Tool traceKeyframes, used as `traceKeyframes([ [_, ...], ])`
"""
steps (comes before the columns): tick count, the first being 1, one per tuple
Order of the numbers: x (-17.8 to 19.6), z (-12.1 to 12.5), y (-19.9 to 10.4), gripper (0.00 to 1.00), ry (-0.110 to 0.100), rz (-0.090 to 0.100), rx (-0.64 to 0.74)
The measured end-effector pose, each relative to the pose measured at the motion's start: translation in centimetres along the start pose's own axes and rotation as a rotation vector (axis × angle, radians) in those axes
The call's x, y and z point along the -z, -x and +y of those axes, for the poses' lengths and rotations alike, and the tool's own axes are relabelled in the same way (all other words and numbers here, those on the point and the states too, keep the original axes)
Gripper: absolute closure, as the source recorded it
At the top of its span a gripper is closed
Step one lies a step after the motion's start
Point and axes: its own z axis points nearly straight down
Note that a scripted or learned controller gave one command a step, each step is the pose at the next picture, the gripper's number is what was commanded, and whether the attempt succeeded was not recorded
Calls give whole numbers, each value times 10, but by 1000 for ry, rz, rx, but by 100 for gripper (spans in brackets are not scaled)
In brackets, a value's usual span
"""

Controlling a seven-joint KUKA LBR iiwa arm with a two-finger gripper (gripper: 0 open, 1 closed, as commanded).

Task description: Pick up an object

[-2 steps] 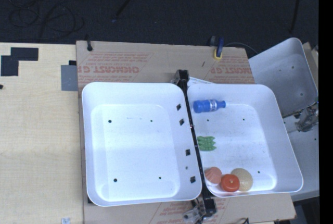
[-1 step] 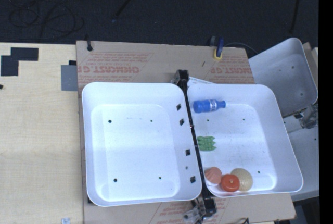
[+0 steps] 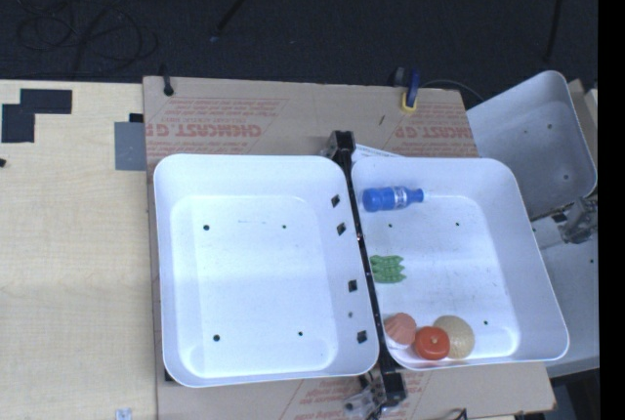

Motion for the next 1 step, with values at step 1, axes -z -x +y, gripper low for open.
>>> traceKeyframes([
  [1,-7,0,0,100,0,0,-1],
])
